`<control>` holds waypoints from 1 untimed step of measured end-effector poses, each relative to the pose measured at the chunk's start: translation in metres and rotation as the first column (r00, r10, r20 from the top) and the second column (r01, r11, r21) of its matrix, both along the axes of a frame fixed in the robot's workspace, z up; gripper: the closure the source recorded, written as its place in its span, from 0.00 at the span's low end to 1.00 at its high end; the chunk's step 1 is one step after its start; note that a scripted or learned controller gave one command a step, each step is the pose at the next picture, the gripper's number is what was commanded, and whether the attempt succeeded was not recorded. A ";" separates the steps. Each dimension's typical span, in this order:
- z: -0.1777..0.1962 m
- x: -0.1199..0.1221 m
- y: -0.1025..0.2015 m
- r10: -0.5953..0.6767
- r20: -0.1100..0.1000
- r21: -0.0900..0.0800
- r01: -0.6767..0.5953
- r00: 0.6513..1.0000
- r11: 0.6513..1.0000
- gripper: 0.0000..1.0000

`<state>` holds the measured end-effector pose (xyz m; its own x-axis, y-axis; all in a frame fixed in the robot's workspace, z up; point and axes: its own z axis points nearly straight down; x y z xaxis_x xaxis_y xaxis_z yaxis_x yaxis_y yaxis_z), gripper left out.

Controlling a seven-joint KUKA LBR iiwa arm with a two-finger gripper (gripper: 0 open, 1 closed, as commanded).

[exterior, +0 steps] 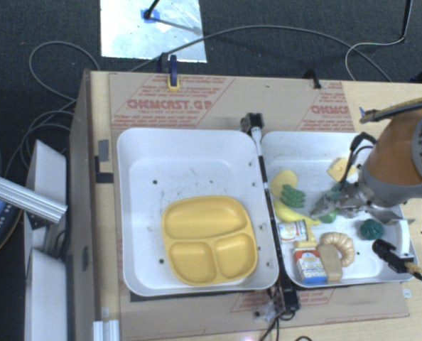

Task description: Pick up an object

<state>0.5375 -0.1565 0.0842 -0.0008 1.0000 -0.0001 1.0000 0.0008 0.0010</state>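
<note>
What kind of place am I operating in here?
Probably a robotics lab's grasping bench: two white bins side by side on a board, toy food like a croissant beside the gripper, and loose cables across dark carpet.

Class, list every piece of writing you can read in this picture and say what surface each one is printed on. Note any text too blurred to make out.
"CHEMCAST GP": red print on the brown board behind the left bin.
Same red logo, right of it on the board: partly cut off, unclear.
Small red-and-white carton in the right bin: label print too small to read.
</note>
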 end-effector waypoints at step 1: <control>0.011 0.001 0.000 0.000 0.002 0.000 0.000 1.000 1.000 1.00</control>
